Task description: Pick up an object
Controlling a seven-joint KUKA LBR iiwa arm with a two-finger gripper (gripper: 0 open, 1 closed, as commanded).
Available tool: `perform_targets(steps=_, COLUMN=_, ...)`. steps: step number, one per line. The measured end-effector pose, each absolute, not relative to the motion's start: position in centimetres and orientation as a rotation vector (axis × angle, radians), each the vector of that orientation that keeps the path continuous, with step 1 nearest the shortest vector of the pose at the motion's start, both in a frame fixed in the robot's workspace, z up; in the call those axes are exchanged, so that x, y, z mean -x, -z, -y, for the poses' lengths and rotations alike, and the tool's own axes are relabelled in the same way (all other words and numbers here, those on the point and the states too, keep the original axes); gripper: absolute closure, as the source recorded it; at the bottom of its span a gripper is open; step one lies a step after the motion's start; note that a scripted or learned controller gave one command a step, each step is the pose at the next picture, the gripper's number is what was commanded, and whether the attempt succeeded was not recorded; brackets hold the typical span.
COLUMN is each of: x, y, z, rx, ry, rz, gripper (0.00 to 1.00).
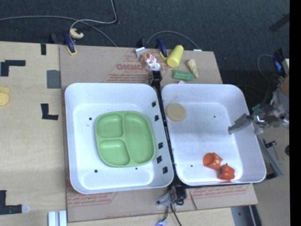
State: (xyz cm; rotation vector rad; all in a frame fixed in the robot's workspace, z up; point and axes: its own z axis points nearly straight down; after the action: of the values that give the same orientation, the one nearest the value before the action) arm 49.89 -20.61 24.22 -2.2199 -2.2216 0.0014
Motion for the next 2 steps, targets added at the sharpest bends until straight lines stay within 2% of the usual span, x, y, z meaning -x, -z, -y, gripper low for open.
perform_targets(steps=1, x=-48.4, y=-17.6, z=16.9, rx=2.219, ry=-0.001, rz=2.221, gripper=0.00)
perform_targets(steps=2, x=-48.4, y=-8.6, z=12.5, rx=2.221, ry=0.002, rz=2.223, gripper=0.00)
